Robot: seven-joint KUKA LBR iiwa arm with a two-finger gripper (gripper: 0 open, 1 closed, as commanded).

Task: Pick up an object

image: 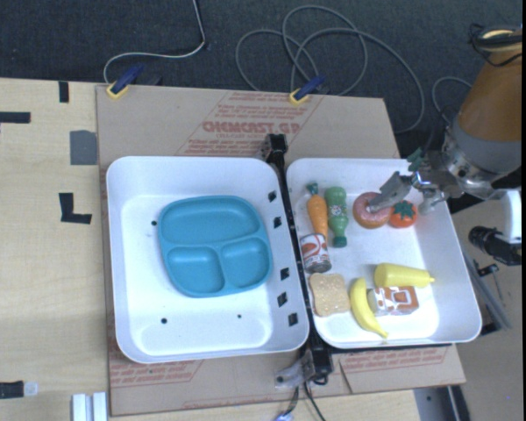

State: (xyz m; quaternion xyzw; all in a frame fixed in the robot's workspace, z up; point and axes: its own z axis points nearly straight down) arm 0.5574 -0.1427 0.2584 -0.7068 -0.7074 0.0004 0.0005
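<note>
Since the gripper (394, 193) hovers over the pink donut (369, 210), grip state unclear to us, we judge it light, rigid plastic, best pinched across its rim.

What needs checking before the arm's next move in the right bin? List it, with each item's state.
1. End effector is over the right bin, above the pink round piece: ok.
2. Whether anything is gripped: cannot tell, the view is too small there.
3. Tomato lies right beside the pink piece and may be knocked: not ok.
4. Carrot and green bottle lie apart from the end effector: ok.
5. Banana, yellow bottle and bread slice lie at the near end, out of the path: ok.
6. Blue tray rests flat in the left bin: ok.
</note>
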